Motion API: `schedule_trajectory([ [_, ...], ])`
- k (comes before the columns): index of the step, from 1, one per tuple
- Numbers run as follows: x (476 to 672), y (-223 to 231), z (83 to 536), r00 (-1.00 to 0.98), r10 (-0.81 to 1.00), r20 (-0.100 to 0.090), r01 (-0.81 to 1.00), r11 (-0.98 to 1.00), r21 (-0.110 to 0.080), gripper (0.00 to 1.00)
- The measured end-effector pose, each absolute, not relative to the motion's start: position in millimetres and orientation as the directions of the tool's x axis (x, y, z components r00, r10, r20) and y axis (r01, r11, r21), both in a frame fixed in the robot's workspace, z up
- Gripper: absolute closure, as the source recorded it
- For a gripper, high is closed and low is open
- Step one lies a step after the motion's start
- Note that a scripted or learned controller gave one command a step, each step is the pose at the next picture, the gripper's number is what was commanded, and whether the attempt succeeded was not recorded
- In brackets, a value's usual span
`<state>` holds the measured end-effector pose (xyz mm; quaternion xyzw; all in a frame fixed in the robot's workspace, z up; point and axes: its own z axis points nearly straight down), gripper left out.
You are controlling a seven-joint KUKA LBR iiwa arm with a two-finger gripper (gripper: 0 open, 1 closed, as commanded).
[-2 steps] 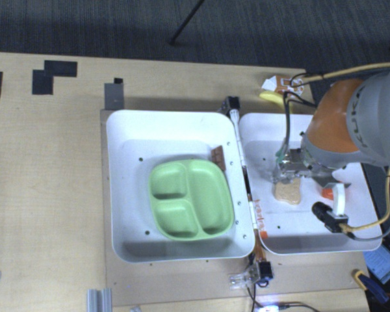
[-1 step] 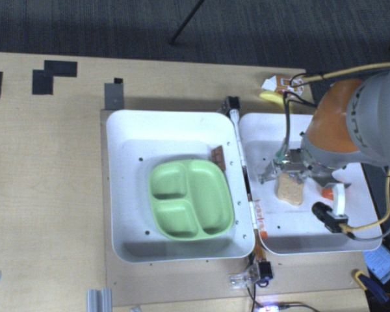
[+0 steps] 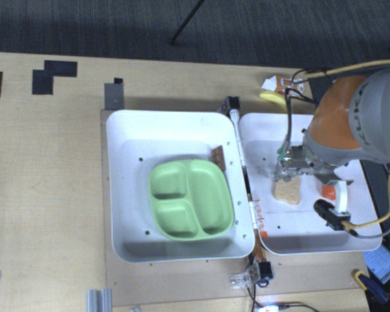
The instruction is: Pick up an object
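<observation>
A tan sponge-like piece (image 3: 287,192) lies flat on the floor of the right bin (image 3: 292,236), and the gripper (image 3: 290,169) sits right at its top edge; I can't tell how the jaws stand. Nothing looks lifted, so the pick itself is left. An orange bit (image 3: 328,191) lies nearby; the left bin (image 3: 127,174) holds a green tray (image 3: 190,198)

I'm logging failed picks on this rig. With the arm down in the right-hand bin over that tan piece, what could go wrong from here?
1. The gripper sits at the top edge of the tan object, not over its middle, so a grasp may clip only the rim and slip.
2. The object looks flat against the right bin floor, leaving little to pinch.
3. An orange item lies close by and could get nudged.
</observation>
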<state>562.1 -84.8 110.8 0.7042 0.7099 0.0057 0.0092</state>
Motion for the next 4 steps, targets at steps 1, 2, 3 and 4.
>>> schedule_trajectory([
  [1,562.0,-85,111,-0.008,1.0,-0.005,1.0,0.008,0.021,0.0],
  [2,563.4,-84,121,-0.011,1.0,-0.004,1.0,0.011,0.024,1.0],
  [3,563.3,-84,121,-0.011,1.0,-0.004,1.0,0.011,0.024,0.0],
  [4,488.6,-95,87,-0.001,1.0,0.0,1.0,0.001,0.007,0.0],
])
